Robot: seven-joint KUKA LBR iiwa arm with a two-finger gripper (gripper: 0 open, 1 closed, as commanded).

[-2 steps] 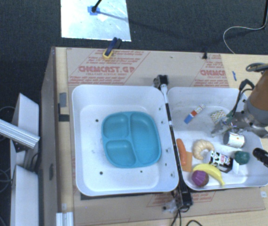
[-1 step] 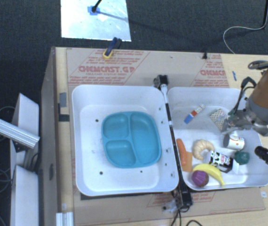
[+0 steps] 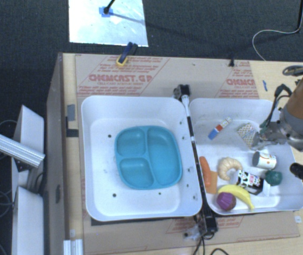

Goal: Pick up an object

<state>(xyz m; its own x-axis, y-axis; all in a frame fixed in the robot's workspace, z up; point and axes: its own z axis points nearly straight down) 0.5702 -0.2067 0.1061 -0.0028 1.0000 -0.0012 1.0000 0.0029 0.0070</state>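
Two white bins sit side by side on the bench; the left bin [image 3: 98,142] holds a blue divided plate [image 3: 148,156] near its middle; the right bin [image 3: 295,195] holds the loose things. Along its near side lie an orange carrot [image 3: 209,176], a purple ball [image 3: 226,201], a yellow banana [image 3: 237,194] and a black-and-white toy [image 3: 249,180]; a pale ring-shaped pastry [image 3: 229,167] sits just behind the banana; a small tube with a blue and a red end [image 3: 219,129] lies toward the far side. The gripper [image 3: 264,138] hangs over the right part of this bin, just above a white cup [image 3: 264,160], with a dark green ball [image 3: 273,177] near it; whether it is open or closed cannot be told, and nothing is seen held in it.
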